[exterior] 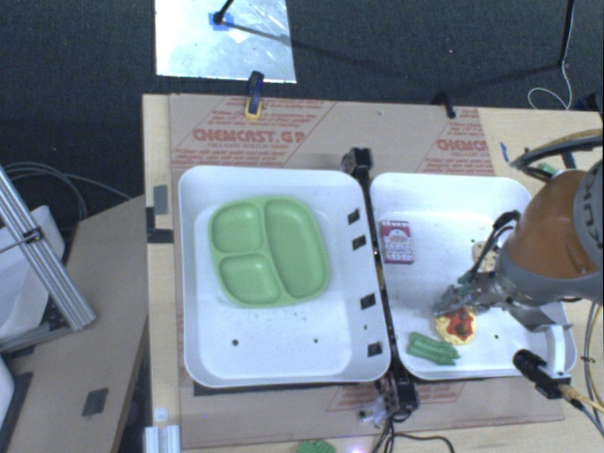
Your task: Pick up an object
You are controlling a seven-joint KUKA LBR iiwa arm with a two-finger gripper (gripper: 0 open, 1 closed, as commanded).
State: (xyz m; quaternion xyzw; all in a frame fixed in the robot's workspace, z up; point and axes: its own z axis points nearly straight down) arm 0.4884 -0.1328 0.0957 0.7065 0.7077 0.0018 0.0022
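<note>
**Bench surroundings around the bins**

A green divided plate [268, 251] lay in the left white bin [203, 347], its three compartments bare. Black clips [360, 243] ran along the divider between the two bins. The counter [311, 130] under them was brown board printed with red lettering. At its far edge stood a yellow-and-blue clamp [254, 95]. Beyond that, a shiny silver sheet [225, 26] lay on the dark floor. An aluminium frame [38, 262] stood at the left.

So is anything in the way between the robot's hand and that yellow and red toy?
Nothing visible is. The hand sits right over the yellow and red toy in the right bin, with the green toy off to one side.
</note>
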